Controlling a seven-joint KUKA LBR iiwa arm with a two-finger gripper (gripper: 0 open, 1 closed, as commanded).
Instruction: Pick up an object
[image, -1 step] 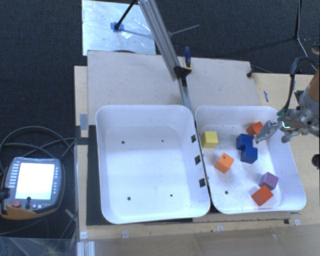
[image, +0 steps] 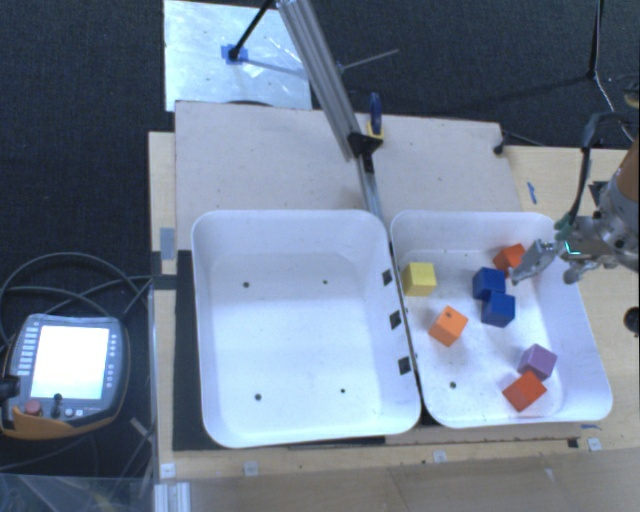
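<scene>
The bench (image: 440, 165) carries 2 shallow white bins side by side, and all the loose blocks lie in the right bin (image: 570, 330). The left bin (image: 300, 250) has its floor bare apart from a few small dark holes. In the right bin, a yellow cube (image: 419, 278) sits near the left wall toward the far side, and an orange cube (image: 448, 325) lies nearer the camera, just beside it on the diagonal. A blue block (image: 493, 296), made of 2 joined cubes, rests around the middle of the bin. A small orange-red cube (image: 509, 256) sits at the far side, just beside the blue block. Toward the near right corner, a purple cube (image: 537, 360) touches or almost touches a larger orange-red cube (image: 524, 390). The arm enters from the right edge, and its gripper (image: 531, 262) reaches over the far right part of the bin, its tip right next to the small orange-red cube and just above the blue block. Whether the tool is spread apart or closed cannot be told from this angle, and no block is seen clamped in it. A teach pendant (image: 62, 375) with a bright screen lies on the floor at left, its cable looped around it.
</scene>
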